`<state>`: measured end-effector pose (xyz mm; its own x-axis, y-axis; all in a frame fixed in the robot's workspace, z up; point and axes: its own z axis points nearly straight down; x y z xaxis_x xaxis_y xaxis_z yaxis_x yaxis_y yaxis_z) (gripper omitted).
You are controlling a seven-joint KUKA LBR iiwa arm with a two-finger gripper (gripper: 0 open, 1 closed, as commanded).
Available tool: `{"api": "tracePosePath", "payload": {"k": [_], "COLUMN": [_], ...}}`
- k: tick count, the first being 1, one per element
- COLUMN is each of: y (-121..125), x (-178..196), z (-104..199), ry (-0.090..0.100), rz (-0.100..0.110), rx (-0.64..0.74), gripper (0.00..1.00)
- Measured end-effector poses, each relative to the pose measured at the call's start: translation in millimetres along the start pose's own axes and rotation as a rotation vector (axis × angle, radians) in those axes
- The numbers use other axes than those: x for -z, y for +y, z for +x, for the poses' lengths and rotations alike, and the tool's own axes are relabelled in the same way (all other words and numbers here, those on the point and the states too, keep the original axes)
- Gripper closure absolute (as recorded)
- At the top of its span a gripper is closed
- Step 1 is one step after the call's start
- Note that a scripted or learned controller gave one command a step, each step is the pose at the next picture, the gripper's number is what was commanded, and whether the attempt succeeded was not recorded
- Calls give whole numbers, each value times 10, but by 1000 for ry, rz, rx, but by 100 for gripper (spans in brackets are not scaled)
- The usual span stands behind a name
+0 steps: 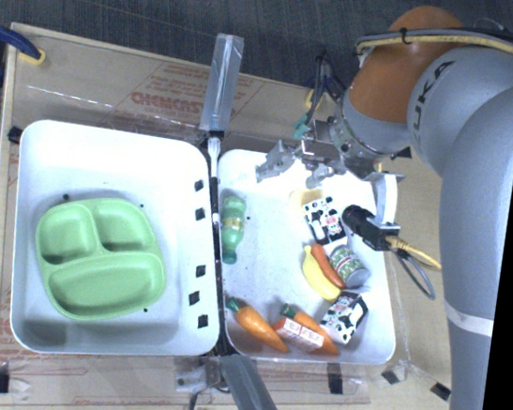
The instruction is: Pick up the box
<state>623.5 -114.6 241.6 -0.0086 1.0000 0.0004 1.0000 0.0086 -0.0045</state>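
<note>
Box point(323, 221) beside banana point(316, 270), can point(349, 265), carrot point(327, 265); tool point(296, 163) open, empty, near above

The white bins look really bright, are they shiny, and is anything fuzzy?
Camera view: the right bin glares pale under overhead light, the green tray casts a soft shadow in the left bin, and the hand looks slightly blurred.

Grey arm point(475, 135) entering from the frame's right; gripper point(296, 165) at upper centre, fingers spread, holding nothing.
</note>
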Motion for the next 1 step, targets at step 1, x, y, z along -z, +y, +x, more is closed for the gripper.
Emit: {"api": "tracePosePath", "payload": {"k": [1], "y": [-173], "x": [-1158], "z": [-346], "ry": [1], "rz": [2], "rx": [-267], "gripper": [0]}}
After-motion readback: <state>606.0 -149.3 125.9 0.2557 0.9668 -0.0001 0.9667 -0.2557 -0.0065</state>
